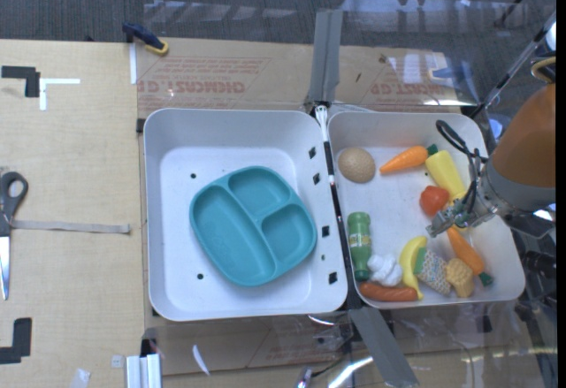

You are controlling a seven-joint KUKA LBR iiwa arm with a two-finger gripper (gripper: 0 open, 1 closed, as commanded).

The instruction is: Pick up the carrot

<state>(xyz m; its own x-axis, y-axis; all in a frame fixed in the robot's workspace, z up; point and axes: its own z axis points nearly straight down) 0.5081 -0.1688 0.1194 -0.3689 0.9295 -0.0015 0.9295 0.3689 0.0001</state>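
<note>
Pincer point(445, 222) beside tapered, smooth orange carrot point(466, 251) in white bin point(500, 289)

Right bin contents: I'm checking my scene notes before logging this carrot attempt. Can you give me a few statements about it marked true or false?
1. An orange toy carrot with a green top lies near the far wall of the right white bin. True.
2. The teal three-compartment plastic plate sits in the right bin. False: it sits in the left white bin.
3. The gripper hangs over the right bin. True.
4. The green plastic bottle stands upright. False: it lies on its side.
5. The tan egg-shaped toy lies left of the carrot. True.
</note>
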